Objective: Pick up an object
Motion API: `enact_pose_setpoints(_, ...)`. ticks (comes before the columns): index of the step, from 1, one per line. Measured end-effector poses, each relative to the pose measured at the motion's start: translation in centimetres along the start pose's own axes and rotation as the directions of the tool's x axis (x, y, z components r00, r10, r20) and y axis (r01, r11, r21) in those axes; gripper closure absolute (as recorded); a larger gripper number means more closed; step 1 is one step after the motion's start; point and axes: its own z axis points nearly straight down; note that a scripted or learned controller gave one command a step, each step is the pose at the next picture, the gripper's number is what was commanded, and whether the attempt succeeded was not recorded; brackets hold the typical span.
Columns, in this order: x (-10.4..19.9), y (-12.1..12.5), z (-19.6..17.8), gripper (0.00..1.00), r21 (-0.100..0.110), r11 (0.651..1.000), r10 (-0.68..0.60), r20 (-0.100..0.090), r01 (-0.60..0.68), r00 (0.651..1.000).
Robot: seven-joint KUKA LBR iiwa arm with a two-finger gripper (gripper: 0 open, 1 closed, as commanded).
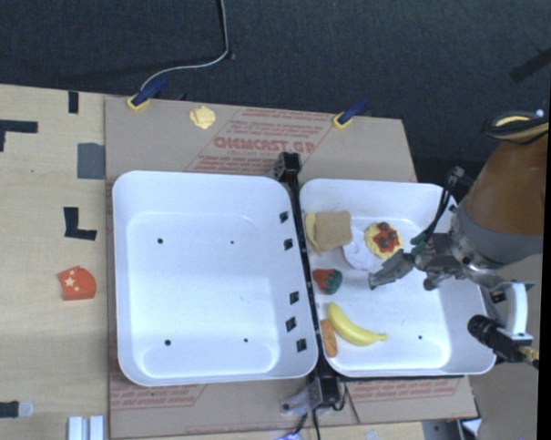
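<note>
- Lowest in the right white plastic bin (pixel 434 354) lie a yellow curved banana (pixel 353 327) and a small orange carrot-like piece (pixel 329 337), both free for picking.
- Further up sit a red-and-green round fruit (pixel 328 280), a tan bread slice (pixel 331 230) and a yellow-and-red pizza-like toy (pixel 382 238).
- Above the bin's middle hovers the dark pincer (pixel 410 266), holding nothing; how wide it is I cannot tell.
- Beside it, the left white bin (pixel 200 275) shows bare floor.
- On the wooden surface (pixel 28 249) rests a red block (pixel 78 283).
</note>
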Motion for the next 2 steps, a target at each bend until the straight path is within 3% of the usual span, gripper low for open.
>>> enact_pose_setpoints(1, 1.5, 7.9, 12.9, 0.00, -0.009, 1.000, -0.002, 0.001, 0.002, 1.000)
enact_pose_setpoints(2, 2.6, 13.2, 14.0, 0.00, -0.003, 1.000, -0.001, 0.001, 0.001, 1.000)
